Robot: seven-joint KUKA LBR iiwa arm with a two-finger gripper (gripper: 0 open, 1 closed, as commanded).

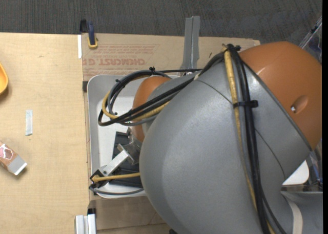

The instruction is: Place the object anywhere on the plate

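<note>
The grey arm with its orange band [154, 90] reaches across the view and covers most of the bins. Its wrist points down into the left white bin [94, 106]. The gripper [123, 151] shows as dark and metal parts low in that bin, partly behind black and yellow cables [115, 102]. The arm hides the bin floor beneath it, and I see no plate or task object.
A cardboard sheet [128, 56] lies behind the bins, with a clamp [90, 36] at its left corner. On the wooden bench to the left lie a small white strip [28, 122], a wrapped item [11, 159] and an orange edge [2, 78].
</note>
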